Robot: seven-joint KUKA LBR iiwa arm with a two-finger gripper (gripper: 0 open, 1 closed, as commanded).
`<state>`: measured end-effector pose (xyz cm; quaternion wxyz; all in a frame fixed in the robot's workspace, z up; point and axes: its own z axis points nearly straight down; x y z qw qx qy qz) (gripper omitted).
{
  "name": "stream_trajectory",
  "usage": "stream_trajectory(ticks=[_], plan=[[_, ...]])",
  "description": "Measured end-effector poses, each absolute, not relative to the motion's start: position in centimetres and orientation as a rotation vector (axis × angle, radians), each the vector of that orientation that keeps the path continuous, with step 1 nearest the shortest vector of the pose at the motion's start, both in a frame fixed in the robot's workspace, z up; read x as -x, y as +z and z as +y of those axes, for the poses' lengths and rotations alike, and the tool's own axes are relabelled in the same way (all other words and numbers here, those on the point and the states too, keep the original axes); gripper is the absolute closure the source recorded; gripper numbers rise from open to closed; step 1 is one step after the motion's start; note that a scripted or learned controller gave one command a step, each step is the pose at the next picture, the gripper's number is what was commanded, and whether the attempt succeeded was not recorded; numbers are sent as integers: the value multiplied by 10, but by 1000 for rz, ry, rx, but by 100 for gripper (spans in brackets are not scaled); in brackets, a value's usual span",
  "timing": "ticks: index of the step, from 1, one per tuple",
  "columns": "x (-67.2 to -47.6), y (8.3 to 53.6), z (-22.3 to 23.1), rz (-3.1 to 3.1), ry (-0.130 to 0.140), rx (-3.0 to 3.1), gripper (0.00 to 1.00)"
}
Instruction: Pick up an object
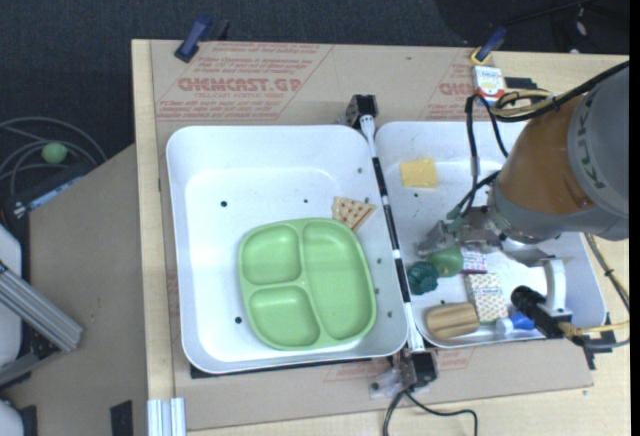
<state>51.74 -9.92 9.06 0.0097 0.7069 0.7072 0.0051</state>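
My gripper (446,241) reaches low into the middle of the right bin (590,276), and the grey and orange arm covers that bin's right side. Just below and touching the gripper's tip lies a light green object (448,262), with a dark teal object (422,277) beside it on the left. A yellow square (419,173) lies apart at the bin's far end. Near the front wall rest a tan roll (451,320), a red-and-white patterned packet (488,300) and a small blue item (516,326). Nothing is visibly lifted.
The left bin (200,184) holds a green divided plate (305,282) and a tan waffle cracker (352,212) by the wall between the bins. A yellow cable loops over the right bin's far rim.
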Motion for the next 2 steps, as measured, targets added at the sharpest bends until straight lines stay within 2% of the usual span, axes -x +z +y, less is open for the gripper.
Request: stream_trajectory(ticks=[1, 2], plan=[[-518, 101, -99, 2206, 18, -2208, 100], [-621, 160, -102, 2221, 4, -2218, 100]])
